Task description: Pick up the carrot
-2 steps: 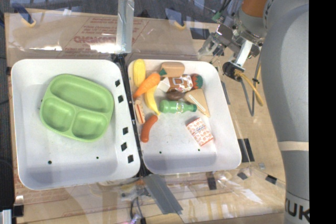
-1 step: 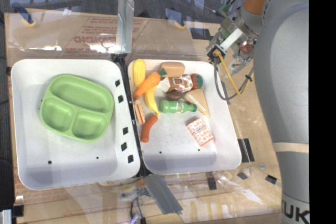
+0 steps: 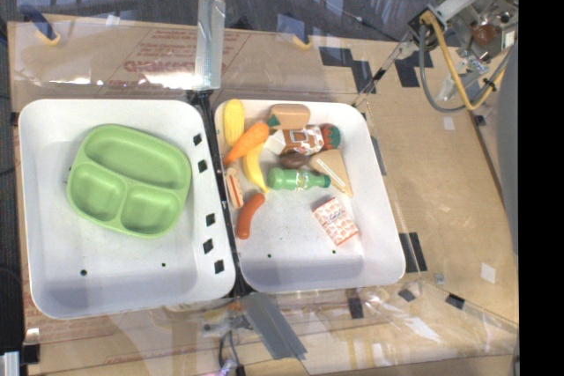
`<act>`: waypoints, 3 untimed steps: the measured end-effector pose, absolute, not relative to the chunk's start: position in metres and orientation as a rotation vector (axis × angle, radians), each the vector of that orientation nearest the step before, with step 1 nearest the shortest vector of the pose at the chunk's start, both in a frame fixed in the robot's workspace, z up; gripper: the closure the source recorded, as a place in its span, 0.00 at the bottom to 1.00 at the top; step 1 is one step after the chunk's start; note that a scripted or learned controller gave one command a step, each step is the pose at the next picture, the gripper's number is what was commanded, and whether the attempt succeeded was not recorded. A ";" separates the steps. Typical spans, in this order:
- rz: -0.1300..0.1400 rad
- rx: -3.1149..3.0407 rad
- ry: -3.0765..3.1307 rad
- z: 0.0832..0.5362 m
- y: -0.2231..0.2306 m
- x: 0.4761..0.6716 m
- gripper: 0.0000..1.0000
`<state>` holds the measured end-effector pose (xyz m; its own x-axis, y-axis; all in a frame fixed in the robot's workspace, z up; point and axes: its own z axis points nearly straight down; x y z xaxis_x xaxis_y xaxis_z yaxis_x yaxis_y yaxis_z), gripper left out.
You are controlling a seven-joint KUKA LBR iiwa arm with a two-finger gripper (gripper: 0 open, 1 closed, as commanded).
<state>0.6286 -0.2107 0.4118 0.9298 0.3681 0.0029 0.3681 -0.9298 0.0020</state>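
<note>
The orange carrot (image 3: 247,142) lies slanted in the upper left part of the right bin (image 3: 379,242), between a yellow corn cob (image 3: 232,121) and a banana (image 3: 256,171) and touching both. My gripper (image 3: 480,35) hangs at the far upper right, outside the bins and well away from the carrot. Nothing shows in its grasp.
Around the carrot in the right bin lie a bun (image 3: 289,114), a brown bottle (image 3: 308,139), a green bottle (image 3: 298,180), a tan wedge (image 3: 335,170), a red sausage (image 3: 249,214) and a patterned packet (image 3: 335,220). The left bin (image 3: 44,277) holds a green divided plate (image 3: 129,180).
</note>
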 end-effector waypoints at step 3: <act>0.004 3.015 0.883 0.117 -0.209 0.564 1.00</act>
